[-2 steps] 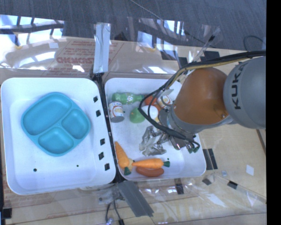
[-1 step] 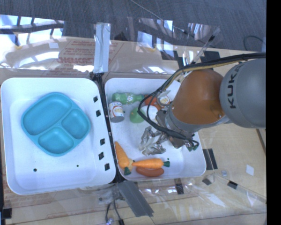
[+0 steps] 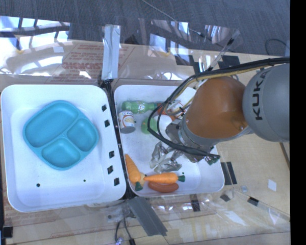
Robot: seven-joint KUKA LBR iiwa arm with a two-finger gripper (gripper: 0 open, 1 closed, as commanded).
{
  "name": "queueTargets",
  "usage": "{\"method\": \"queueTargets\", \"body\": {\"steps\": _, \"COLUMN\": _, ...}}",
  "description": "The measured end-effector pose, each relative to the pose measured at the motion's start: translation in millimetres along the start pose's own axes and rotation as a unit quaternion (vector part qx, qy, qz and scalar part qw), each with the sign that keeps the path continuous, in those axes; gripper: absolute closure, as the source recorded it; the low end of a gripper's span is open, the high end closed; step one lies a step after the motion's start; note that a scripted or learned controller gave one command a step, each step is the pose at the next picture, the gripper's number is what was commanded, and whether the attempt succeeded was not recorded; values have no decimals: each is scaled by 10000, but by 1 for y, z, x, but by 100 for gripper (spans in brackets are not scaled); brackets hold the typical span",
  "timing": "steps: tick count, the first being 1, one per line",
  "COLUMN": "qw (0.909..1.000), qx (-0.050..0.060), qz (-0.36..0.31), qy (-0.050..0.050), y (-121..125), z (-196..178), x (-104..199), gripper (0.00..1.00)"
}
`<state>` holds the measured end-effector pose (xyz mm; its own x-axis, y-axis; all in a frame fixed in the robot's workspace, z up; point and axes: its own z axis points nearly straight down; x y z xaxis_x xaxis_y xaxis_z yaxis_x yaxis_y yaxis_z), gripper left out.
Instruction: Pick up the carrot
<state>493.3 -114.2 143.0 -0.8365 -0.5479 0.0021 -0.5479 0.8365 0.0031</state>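
Two orange carrots lie at the front of the right bin [image 3: 210, 180]. One carrot [image 3: 162, 177] lies flat with its green top pointing right. The other carrot [image 3: 133, 170] lies slanted along the bin's left wall. My gripper [image 3: 166, 158] hangs just above and behind the flat carrot, apart from it. It is open, with nothing between its silver fingers [image 3: 157, 154]. The orange-banded wrist [image 3: 214, 108] covers the right side of the bin.
A reddish sausage [image 3: 163, 187] lies right in front of the flat carrot. A green bottle [image 3: 138, 106] and a small can [image 3: 127, 121] sit at the back left of the right bin. The left bin [image 3: 20, 188] holds a blue divided plate [image 3: 60, 134].
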Motion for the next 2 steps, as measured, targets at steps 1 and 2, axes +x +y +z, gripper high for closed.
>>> {"method": "queueTargets", "body": {"steps": 1, "qw": 9987, "qx": 15, "qz": -505, "qy": -15, "y": -37, "z": 19, "x": -1, "gripper": 100}}
{"method": "queueTargets", "body": {"steps": 2, "qw": 9941, "qx": 1, "qz": -1081, "qy": -3, "y": -11, "z": 11, "x": 10, "gripper": 100}}
